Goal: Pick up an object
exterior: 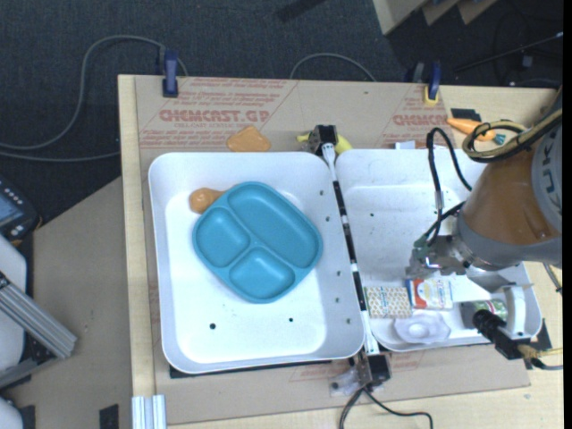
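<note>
Counter (134, 239): carries two shallow white bins side by side, a left bin (170, 266) and a right bin (384, 186)
Landmark: the divider (344, 239) where the two bins meet
Left of the divider: a blue sectioned tray (256, 239), with a small orange object (202, 200) touching its far left edge
Right of the divider, near corner: a patterned packet (387, 301), a red-and-white packet (431, 292) just beside it, a clear lidded cup (420, 331) in front
Gripper (431, 262): lowered over the red-and-white packet; whether the jaws are released or clenched cannot be told
Risk: the packets lie flat and crowded, so the jaws may skid off, or nudge a neighbour against the bin wall
</note>
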Robot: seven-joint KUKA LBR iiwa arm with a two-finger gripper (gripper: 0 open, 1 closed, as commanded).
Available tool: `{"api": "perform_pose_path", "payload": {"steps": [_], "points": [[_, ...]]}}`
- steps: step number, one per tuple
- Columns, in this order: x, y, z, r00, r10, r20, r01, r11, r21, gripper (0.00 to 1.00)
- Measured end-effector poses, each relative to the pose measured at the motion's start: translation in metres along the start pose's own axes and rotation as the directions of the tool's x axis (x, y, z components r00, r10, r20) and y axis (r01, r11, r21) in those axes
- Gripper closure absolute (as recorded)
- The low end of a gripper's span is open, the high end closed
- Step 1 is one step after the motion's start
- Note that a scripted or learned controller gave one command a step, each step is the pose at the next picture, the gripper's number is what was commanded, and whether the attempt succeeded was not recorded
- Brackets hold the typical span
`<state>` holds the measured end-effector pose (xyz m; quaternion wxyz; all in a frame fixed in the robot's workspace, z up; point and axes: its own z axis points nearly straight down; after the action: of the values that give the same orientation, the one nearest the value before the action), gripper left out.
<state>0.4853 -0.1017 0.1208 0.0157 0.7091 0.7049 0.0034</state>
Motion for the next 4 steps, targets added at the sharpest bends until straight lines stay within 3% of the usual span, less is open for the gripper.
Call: {"api": "perform_pose_path", "payload": {"steps": [1,2,3,4], "points": [[0.080,0.047,-0.068,1.000,-0.015,-0.018,0.015,1.000,0.018,1.00],[0.075,0.044,-0.064,1.000,-0.006,-0.017,0.007,1.000,0.028,0.00],[0.001,0.043,-0.011,1.000,0.001,-0.016,-0.001,0.999,0.033,0.00],[-0.012,-0.004,0.028,1.000,-0.004,-0.016,0.004,1.000,0.014,0.00]]}}
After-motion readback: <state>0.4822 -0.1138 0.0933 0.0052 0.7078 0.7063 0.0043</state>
